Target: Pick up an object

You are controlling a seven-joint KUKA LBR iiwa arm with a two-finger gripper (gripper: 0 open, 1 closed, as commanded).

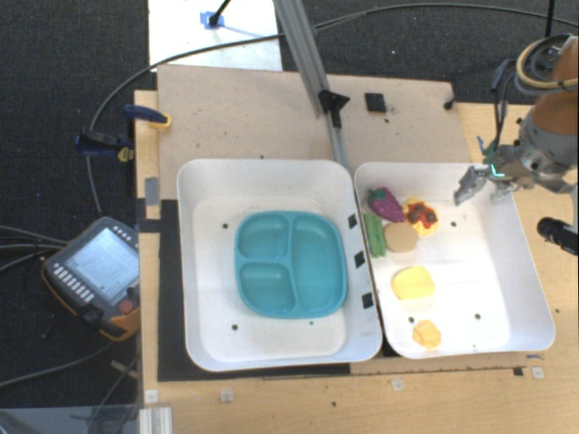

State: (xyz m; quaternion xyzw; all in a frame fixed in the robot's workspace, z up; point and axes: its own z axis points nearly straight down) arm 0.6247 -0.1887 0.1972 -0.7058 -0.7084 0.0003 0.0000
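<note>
Nothing is lifted yet: the toy foods, a purple eggplant and yellow block among them, lie in the right bin. The gripper hovers at its far edge (finger spread: cannot tell).

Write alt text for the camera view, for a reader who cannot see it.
The gripper hangs over the right bin's far corner, apart from the toy food clustered at that bin's left side: purple eggplant, green pod, yellow piece. The left bin holds a teal divided plate.
</note>
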